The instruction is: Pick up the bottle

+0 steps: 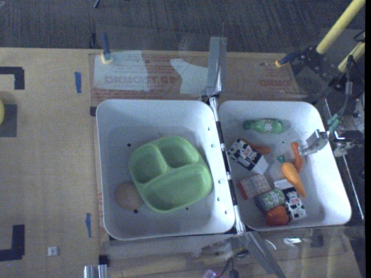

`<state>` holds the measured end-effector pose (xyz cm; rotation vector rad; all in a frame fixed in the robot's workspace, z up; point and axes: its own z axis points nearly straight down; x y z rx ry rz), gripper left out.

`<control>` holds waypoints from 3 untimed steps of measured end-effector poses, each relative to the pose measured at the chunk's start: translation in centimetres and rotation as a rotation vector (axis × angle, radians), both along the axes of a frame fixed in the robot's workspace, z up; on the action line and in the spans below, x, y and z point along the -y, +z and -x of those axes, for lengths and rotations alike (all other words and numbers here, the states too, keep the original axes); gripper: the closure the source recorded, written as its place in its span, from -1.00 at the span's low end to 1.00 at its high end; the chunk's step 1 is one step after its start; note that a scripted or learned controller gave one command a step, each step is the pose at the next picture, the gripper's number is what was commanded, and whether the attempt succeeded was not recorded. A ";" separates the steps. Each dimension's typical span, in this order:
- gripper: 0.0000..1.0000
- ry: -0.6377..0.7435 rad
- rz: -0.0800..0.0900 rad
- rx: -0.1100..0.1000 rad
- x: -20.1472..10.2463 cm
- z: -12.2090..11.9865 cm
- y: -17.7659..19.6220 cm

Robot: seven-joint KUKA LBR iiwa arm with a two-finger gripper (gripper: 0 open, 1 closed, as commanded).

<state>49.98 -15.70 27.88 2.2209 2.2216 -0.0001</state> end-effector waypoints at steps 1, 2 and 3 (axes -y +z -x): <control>-1.00 0.135 0.002 0.004 6.0 -6.9 0.4; -1.00 0.277 0.000 0.002 2.2 -13.3 -9.4; -1.00 0.294 0.000 0.002 0.3 -15.6 -17.8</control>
